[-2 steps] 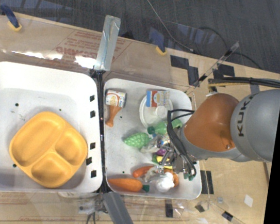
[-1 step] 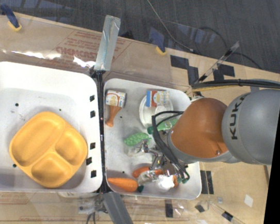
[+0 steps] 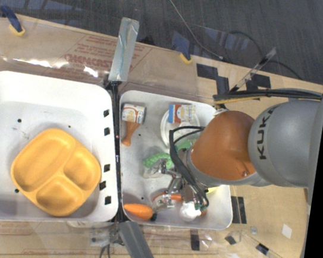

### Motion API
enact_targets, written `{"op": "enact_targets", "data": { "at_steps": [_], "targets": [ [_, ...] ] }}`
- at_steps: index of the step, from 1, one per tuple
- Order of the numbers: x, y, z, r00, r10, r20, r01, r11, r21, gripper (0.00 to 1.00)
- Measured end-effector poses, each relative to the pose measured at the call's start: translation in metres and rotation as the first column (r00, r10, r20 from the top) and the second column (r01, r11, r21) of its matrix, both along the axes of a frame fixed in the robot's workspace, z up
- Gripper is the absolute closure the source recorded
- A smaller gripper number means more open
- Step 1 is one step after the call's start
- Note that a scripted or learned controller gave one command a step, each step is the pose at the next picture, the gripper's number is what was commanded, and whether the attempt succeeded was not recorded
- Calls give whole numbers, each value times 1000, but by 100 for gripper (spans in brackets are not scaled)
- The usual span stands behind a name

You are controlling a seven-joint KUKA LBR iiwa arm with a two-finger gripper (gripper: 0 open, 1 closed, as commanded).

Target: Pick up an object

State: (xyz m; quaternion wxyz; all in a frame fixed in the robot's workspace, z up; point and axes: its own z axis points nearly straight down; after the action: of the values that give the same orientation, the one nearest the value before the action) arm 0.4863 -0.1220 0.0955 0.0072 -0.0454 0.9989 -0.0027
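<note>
Objects crowd the right bin: a carrot at lower centre, a green item, a drumstick toy. Just right of the carrot sits the gripper (open or closed, I cannot tell). A yellow tray lies at left.

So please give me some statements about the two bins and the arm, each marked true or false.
1. The yellow tray lies in the left bin. True.
2. The carrot lies in the left bin. False: it lies in the right bin, near its front edge.
3. The arm reaches over the right bin. True.
4. The yellow tray has one compartment. False: it has several.
5. The end effector is over the left bin. False: it is over the right bin, near the carrot.
</note>
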Motion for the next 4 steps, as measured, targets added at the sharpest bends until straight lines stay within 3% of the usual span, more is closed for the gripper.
{"op": "enact_targets", "data": {
  "at_steps": [1, 2, 3, 4],
  "targets": [
    [11, 15, -3, 1000, 9, -12, -9, 1000, 5, 0],
    [13, 17, 7, 1000, 17, -10, -17, 1000, 5, 100],
    [14, -2, 158, 998, -61, -4, 61, 998, 2, 100],
    [69, 39, 95, 984, -175, -17, 175, 985, 5, 100]
  ]
}}
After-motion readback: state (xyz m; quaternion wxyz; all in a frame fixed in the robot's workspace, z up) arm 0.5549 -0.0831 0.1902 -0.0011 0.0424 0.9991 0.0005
